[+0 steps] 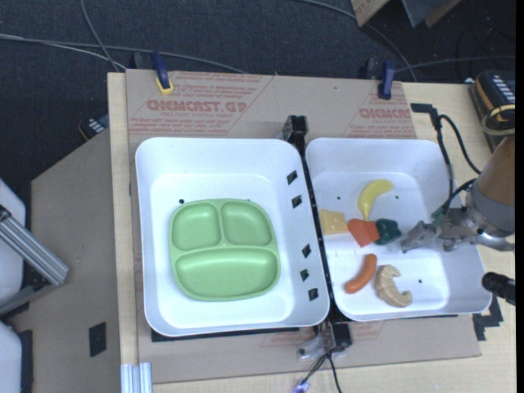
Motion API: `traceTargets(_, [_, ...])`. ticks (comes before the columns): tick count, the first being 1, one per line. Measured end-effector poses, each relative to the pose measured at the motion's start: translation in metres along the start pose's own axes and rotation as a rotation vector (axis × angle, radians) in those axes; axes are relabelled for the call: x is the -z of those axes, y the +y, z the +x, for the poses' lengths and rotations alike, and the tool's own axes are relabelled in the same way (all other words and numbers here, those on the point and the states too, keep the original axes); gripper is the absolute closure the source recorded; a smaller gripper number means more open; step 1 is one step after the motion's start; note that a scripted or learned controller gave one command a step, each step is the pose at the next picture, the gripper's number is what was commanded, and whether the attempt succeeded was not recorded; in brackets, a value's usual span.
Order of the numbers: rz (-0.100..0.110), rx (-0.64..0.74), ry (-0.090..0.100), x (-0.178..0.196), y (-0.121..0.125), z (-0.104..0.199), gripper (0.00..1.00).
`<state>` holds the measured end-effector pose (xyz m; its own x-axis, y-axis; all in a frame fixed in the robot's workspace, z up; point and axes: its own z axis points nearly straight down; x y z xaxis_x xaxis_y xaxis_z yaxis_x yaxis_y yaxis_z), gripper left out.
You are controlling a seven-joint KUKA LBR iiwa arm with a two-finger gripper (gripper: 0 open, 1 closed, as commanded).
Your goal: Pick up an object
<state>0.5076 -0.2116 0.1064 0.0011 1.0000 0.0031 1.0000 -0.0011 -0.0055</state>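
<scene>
Over right shallow white bin [426, 158], two-finger gripper [416, 237] hovers near dark green toy [387, 230]; finger spread unclear, nothing visibly held.

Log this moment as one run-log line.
arm: over right bin | gripper: beside green toy, nothing held | left bin: green tray

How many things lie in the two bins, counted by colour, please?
Yellow: 2, a banana and a cheese wedge
Orange-red: 2, a small red-orange piece and a sausage
Dark green: 1, a small lump
Tan: 1, a croissant
Light green: 1, a divided plate
Total: 7
</scene>
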Motion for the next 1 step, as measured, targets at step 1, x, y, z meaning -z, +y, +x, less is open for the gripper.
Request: traceTargets(1, [-0.006, 0.001, -0.002, 0.0141, 0.0016, 0.0001, 1.00])
